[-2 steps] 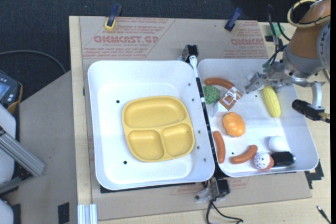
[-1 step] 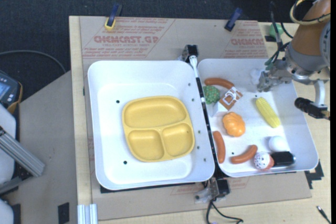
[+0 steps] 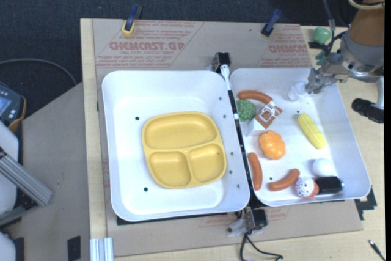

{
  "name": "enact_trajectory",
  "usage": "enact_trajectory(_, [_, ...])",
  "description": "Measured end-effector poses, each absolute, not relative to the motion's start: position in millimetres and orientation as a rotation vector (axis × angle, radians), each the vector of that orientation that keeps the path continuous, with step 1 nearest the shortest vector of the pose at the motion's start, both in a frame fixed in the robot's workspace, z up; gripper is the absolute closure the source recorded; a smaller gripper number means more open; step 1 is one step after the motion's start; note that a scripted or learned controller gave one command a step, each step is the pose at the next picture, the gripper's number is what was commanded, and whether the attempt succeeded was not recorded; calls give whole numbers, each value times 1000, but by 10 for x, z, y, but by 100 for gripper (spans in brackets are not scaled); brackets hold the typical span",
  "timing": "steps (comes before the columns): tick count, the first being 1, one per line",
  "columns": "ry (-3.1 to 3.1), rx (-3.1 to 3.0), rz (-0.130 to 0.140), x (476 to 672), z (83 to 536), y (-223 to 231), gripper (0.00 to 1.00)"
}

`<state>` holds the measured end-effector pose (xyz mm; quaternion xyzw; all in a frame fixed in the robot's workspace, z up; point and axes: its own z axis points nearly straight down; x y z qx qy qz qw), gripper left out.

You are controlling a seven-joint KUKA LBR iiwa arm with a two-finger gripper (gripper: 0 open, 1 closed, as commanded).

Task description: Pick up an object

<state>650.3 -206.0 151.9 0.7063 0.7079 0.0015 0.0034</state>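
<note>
The corn (image 3: 311, 130) is lying diagonally, upper-left to lower-right, in the right bin (image 3: 348, 150); the gripper (image 3: 315, 84) is hovering upper right, its opening unclear.

Two white bins (image 3: 116, 131), one yellow divided tray (image 3: 183, 148), three sausages (image 3: 255, 96), one corn cob (image 3: 311, 130), one orange pepper (image 3: 272, 145), one broccoli (image 3: 245, 109)

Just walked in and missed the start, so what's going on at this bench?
A robot arm reaches in over the right bin, which holds toy food: corn, sausages, an orange pepper and more. Its claw sits low at the bin's far end, near a small pale item I can't identify; no grasp shows. The left bin holds a yellow tray.
</note>
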Motion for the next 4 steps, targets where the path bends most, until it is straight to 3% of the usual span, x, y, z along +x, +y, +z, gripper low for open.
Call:
enact_trajectory(1, [2216,2213,6,6540,2164,-2114,100])
enact_trajectory(2, [2220,2216,3,6549,2261,-2114,100])
enact_trajectory(4, [2229,2218,0,6312,2325,-1254,100])
